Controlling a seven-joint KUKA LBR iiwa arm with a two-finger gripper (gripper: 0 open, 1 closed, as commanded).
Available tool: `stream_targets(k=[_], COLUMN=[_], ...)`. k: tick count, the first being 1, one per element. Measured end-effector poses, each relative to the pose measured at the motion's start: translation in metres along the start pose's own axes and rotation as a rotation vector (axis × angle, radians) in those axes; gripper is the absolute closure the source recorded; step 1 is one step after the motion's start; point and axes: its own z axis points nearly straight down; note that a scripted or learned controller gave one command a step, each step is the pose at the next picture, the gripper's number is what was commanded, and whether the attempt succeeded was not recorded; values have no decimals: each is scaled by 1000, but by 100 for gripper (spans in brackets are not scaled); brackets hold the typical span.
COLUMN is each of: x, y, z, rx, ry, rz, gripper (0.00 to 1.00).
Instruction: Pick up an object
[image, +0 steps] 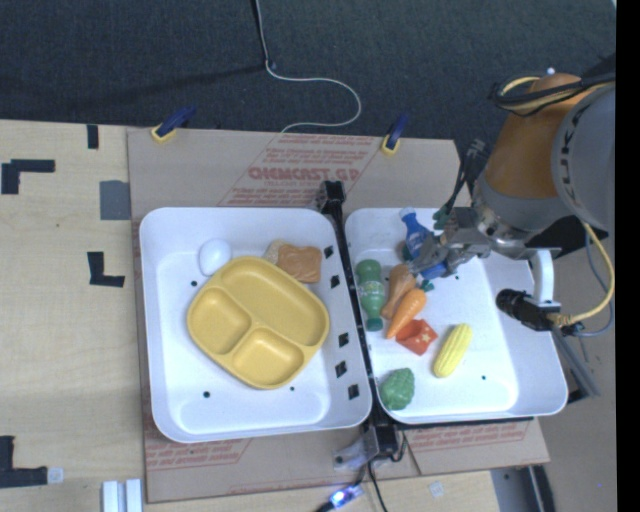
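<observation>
2 white bins sit side by side on a cardboard sheet (300, 165). The left bin (170, 400) holds a yellow 3-compartment tray (258, 322), tilted diagonally; a white egg (213, 256) lies just beyond its upper-left corner and a brown bread piece (298, 262) touches its upper edge.

The right bin (510, 385) holds the loose items. A green bottle (371, 291) lies along the left wall. Beside it an orange carrot (406, 309) lies aslant, with a brown item (398, 278) just above it. A red block (416, 336) touches the carrot's lower end. A yellow corn cob (452, 349) lies to the right of the block, apart from it. A green leafy piece (397, 387) rests near the bin's front-left corner.

The arm (540, 150) reaches in from the right. Its gripper (432, 255) is low over the bin's upper-left area, just above the brown item and the carrot. A blue object (415, 232) sits at the fingers; whether it is clasped, and how far the fingers are spread, cannot be told.
</observation>
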Motion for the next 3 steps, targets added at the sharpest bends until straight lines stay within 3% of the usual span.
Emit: stream_targets(k=[2,3], x=[102,97], y=[-16,-15], z=[-18,-13], rx=[-3,0], ry=[0,-3], rz=[-2,3], gripper=[100,100])
